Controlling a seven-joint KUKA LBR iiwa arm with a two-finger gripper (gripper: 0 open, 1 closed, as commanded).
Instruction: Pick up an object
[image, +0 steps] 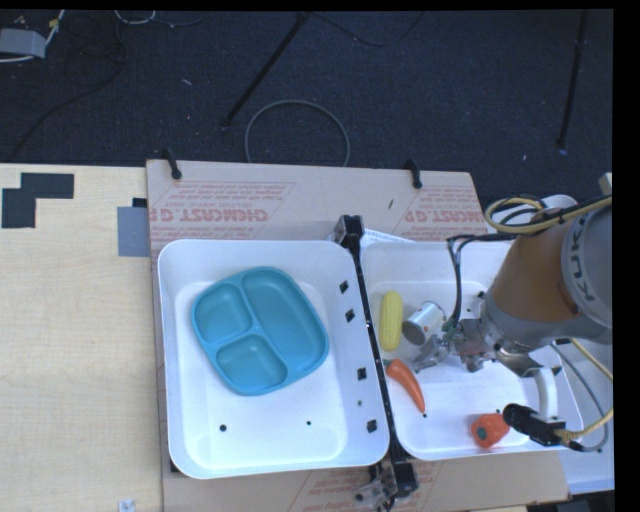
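Observation:
In the right bin (440, 445) a yellow corn cob (391, 319) lies upright near the left wall. Just right of it a small silver cup (423, 320) lies on its side. An orange chili pepper (406, 383) lies below them, and a red-orange round fruit (490, 430) rests near the front edge. My gripper (437, 348) reaches in from the right and is low in the bin, right below the silver cup and above the pepper. I cannot make out anything held in it.
The left bin (200, 430) holds a blue divided plate (260, 329). A black divider (365, 340) runs between the bins. My arm's orange band and grey wrist (530, 290) cover the right bin's right half.

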